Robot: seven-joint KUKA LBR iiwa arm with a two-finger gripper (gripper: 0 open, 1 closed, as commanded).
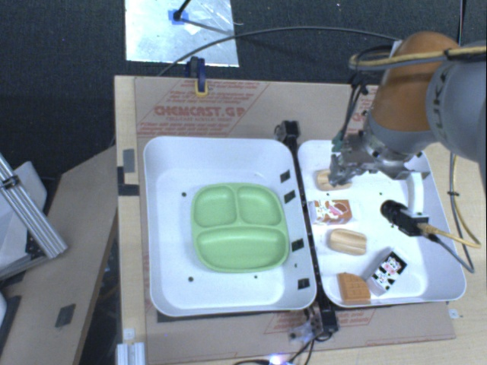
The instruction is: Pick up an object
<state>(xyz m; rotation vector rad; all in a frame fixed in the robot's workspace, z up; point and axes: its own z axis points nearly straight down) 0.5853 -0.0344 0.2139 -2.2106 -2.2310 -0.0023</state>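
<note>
Your end effector (340, 167) sits low in the right bin (441, 204), far-left corner, over a tan bread-like piece (324, 179). You cannot tell its opening or whether it grips the piece.

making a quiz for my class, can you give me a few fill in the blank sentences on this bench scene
1. The green divided plate lies in the ____ bin.
2. The plate has ____ compartments.
3. The gripper hovers over the ____ bin.
4. The orange block sits near that bin's ____ edge.

Missing words: left; three; right; front
</note>
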